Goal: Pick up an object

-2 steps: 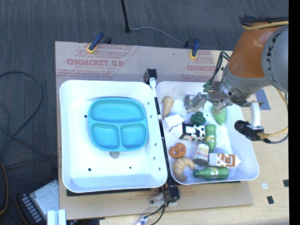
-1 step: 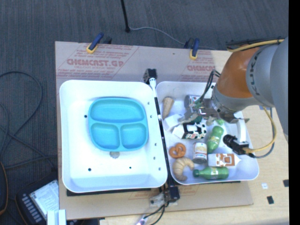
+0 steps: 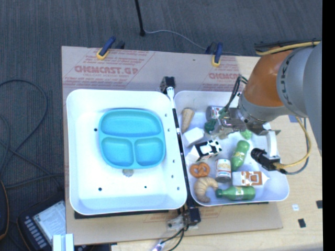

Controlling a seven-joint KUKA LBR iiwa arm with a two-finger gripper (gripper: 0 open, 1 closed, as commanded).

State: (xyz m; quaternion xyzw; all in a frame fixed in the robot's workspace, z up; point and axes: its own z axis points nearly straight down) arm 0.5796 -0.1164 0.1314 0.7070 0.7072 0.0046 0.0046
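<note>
The right white bin (image 3: 280,191) holds several toy foods: a cone (image 3: 187,118), a white block (image 3: 193,136), a black-and-white piece (image 3: 208,149), a pretzel (image 3: 199,169), a croissant (image 3: 205,187), a small can (image 3: 223,169), a green bottle lying flat (image 3: 236,193), an upright green bottle (image 3: 239,155) and an orange-white carton (image 3: 248,178). My gripper (image 3: 226,123) hangs low over the bin's upper middle, beside a silver can (image 3: 213,111) and a small green item (image 3: 210,124). The wrist hides what lies right under it.
The left white bin (image 3: 84,182) carries a blue divided tray (image 3: 131,138) and a small grey bit (image 3: 127,172) at the tray's front edge. Blue-yellow clamps (image 3: 107,47) (image 3: 216,54) grip the cardboard base at the back. A black cable fitting (image 3: 261,158) juts from the arm over the right bin.
</note>
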